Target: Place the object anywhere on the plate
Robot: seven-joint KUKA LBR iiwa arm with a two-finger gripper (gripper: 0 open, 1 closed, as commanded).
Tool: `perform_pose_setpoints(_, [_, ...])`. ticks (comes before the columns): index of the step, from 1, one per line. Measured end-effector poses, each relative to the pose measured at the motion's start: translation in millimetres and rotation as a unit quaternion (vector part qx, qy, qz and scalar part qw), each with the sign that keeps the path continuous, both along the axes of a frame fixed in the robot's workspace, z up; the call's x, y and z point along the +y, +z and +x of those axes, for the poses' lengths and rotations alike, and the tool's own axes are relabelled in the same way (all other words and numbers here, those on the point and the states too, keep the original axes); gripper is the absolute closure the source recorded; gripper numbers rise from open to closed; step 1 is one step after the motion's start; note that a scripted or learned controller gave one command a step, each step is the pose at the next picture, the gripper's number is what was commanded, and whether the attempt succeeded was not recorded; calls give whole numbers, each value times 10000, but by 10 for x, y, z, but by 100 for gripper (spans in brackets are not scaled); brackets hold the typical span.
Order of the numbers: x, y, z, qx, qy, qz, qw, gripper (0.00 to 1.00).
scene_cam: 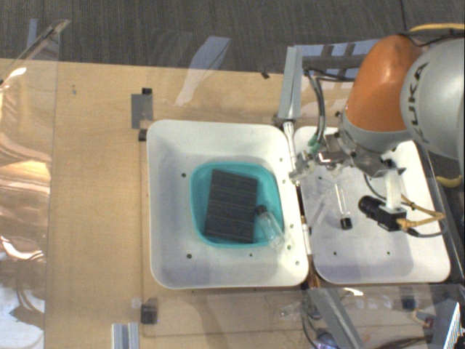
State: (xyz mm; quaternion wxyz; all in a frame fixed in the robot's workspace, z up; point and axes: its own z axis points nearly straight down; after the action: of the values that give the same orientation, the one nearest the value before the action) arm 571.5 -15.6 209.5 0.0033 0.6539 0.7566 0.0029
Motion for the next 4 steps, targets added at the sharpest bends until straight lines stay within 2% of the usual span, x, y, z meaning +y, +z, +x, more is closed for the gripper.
perform_pose_setpoints(1, [-305, 830, -443, -6, -402, -1, 9992, 0])
perform_pose_setpoints(2, [-434, 2285, -824, -30, -602, -4, 9982, 0])
perform_pose_setpoints(3, [-731, 2273, -830, -19, -1205, -2, 9927, 0])
perform_pose_setpoints(4, [-1613, 2274, -827, -18, -1661, -11, 9861, 0])
